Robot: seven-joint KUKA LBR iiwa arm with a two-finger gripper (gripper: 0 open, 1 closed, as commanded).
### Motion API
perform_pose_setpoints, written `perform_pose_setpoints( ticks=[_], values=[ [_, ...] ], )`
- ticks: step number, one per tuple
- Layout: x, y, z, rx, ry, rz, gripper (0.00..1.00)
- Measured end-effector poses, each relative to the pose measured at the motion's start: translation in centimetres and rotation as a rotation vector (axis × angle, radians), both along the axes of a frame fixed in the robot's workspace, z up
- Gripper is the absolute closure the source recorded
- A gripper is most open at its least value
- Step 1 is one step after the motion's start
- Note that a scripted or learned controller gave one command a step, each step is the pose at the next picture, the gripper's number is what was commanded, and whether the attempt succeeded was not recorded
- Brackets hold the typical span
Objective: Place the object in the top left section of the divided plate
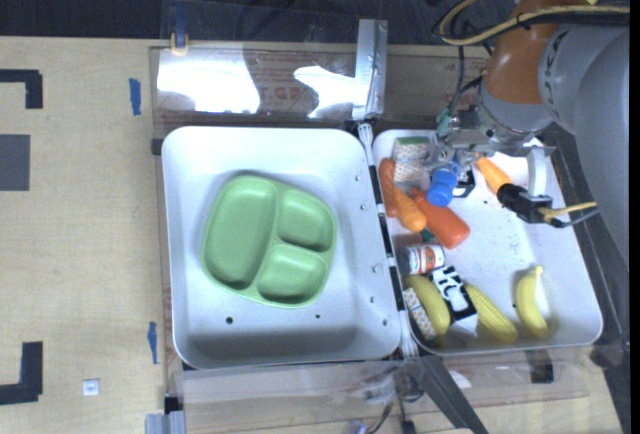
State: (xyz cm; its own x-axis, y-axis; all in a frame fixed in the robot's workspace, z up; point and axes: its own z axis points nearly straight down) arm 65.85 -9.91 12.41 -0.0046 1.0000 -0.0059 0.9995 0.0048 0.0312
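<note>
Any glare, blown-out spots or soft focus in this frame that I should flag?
Camera view: strong glare washes out the clear plastic panel behind the left white bin; the green divided plate is evenly lit with soft shadows in its sections; the grey arm's gripper over the right white bin is slightly soft, small items there lack fine detail.

banana (531,300) near right bin's lower right | corn cobs (462,307) along bottom edge | orange carrots (405,203) at left wall | small can (424,259) between
</note>
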Motion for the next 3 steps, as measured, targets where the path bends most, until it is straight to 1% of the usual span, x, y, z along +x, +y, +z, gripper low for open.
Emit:
perform_pose_setpoints(
  ticks=[1, 2, 3],
  values=[
    [0.8, 6.0, 6.1, 0.008, 0.029, -0.197, 1.00],
    [0.8, 13.9, 6.0, 0.010, 0.028, -0.366, 1.00],
    [-1.6, 21.7, 7.8, 0.009, 0.034, -0.292, 1.00]
  ],
)
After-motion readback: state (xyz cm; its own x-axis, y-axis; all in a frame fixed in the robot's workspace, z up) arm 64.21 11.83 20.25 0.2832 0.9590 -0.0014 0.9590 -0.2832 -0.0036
